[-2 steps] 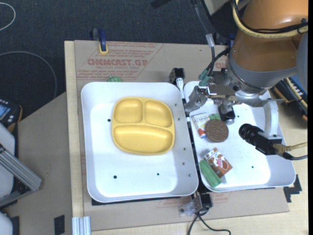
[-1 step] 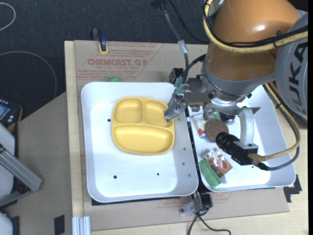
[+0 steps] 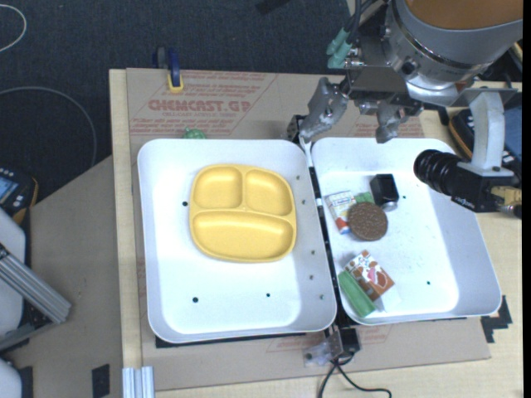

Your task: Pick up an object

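Observation:
My gripper (image 3: 353,125) hangs over the far edge of the right bin (image 3: 448,255), near the seam between the two bins. Its two fingers are spread wide apart with nothing between them, so it is open. Below it in the right bin lie a small black block (image 3: 383,189), a brown round disc (image 3: 367,221), a red and white packet (image 3: 339,206) and, nearer the front, a red snack packet (image 3: 370,276) beside a green bar (image 3: 356,294). A yellow divided plate (image 3: 243,212) rests in the left bin (image 3: 166,255).
Both bins sit on a brown board (image 3: 207,102) with a blue and yellow clamp (image 3: 173,69) at its far edge. A cable plug (image 3: 340,342) lies at the front between the bins. Grey metal framing (image 3: 33,293) stands at the left.

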Available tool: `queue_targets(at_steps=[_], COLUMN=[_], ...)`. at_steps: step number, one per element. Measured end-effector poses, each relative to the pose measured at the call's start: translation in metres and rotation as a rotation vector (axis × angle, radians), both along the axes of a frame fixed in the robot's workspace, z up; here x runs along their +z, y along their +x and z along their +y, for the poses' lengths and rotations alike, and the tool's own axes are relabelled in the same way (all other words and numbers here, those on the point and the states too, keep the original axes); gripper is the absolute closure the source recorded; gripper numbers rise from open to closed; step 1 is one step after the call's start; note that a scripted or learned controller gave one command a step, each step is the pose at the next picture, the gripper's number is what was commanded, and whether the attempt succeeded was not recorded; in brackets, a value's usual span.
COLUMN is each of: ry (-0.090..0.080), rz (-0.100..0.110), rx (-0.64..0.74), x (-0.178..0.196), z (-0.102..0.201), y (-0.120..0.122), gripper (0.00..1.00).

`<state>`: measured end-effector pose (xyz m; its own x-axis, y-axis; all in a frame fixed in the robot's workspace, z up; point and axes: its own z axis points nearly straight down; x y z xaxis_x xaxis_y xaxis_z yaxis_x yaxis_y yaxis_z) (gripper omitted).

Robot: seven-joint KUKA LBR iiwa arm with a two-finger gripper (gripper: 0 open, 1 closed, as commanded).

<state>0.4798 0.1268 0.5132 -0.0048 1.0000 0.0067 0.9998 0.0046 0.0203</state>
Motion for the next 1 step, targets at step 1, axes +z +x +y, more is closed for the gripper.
queue_targets(at_steps=[1], ry=[-0.006], rz=[0.016], rx=[-0.002], x=[0.0009], z=[-0.0001], y=[0.0000], gripper=[1.00])
